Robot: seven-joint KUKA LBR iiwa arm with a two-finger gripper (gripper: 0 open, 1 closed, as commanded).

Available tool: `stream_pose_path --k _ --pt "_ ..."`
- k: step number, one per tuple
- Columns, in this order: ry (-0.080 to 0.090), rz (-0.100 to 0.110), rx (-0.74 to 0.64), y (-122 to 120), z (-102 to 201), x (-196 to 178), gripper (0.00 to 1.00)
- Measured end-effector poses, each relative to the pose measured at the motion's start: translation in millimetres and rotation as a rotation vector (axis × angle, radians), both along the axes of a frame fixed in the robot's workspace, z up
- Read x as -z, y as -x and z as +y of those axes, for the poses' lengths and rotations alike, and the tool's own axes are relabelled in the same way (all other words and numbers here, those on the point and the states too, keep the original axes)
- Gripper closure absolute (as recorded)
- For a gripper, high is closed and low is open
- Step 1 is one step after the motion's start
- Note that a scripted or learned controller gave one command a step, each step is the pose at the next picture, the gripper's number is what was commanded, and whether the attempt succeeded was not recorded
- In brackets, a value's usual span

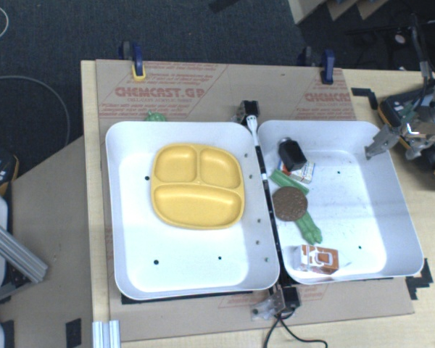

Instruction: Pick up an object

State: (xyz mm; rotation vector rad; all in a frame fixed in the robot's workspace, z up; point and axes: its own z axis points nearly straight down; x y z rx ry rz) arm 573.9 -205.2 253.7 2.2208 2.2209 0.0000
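The left bin [130, 259] holds a yellow tray [198, 185] with three compartments, sitting toward its upper middle. The right bin [391, 223] holds the smaller pieces, all bunched along its left side: a green toy [304, 223] lying at a slant, a brown disc [291, 203] resting on it, a black block [291, 152] near the top with a small card [305, 171] just beside it, and an orange-and-white packet [320, 258] at the bottom edge. The gripper [380, 145] sits at the right bin's upper right rim, well apart from every piece; whether it is wide or narrow cannot be told from here, and nothing is seen in it. This looks like the start of the pick: no target is reached yet. The next move calls for travel left across the bin, then a descent over one piece, probably the black block as it is nearest.
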Motion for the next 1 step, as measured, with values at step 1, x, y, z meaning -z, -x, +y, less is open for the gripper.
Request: stream_pose_path --k 1 --pt "0.005 -0.022 -0.005 3.4 42.0 -233.2 0.00"
